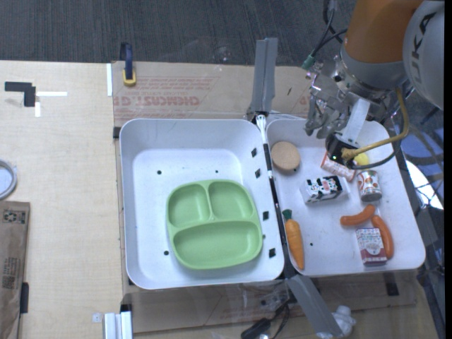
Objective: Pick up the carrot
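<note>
Down by the near-left corner of your right bin lies the carrot, well apart from your gripper, whose grip I can't make out.

You can read little here. The cardboard sheet under the bins, at 12 o'clock from the left bin, carries red print, upside down and reversed; looks like "CHEMCAST" but I can't confirm. The arm at 2 o'clock shows part of a dark letter, likely the "K" of KUKA. The brown paper bag at 8 o'clock bears a recycling sign. Labels on the small packages in the right bin are too blurred.
</note>
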{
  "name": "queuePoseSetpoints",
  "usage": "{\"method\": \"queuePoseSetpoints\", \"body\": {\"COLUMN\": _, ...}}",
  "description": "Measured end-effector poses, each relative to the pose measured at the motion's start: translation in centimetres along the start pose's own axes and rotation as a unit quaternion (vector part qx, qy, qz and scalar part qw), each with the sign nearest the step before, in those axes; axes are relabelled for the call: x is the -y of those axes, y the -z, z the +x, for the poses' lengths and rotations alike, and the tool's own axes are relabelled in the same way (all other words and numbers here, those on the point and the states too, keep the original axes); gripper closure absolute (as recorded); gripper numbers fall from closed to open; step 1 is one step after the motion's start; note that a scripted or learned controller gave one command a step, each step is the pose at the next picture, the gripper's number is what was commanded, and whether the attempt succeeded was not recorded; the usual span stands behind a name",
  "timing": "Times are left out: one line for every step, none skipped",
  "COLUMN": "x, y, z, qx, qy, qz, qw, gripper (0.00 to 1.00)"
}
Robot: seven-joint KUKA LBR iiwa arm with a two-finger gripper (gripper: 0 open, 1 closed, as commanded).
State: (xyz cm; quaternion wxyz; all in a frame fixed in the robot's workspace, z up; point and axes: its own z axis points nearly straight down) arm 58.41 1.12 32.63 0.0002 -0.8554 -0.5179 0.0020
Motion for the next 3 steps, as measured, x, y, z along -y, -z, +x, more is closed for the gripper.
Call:
{"method": "queuePoseSetpoints", "body": {"x": 6.8, "y": -7.4, "z": 0.8, "qx": 0.001, "qy": 0.039, "qz": 0.001, "qw": 0.9992, "gripper": 1.00}}
{"method": "queuePoseSetpoints", "body": {"x": 14.0, "y": -22.4, "z": 3.7, "qx": 0.000, "qy": 0.026, "qz": 0.001, "qw": 0.9997, "gripper": 1.00}}
{"method": "queuePoseSetpoints", "body": {"x": 7.7, "y": -11.2, "z": 3.0, "qx": 0.000, "qy": 0.125, "qz": 0.000, "qw": 0.9922, "gripper": 1.00}}
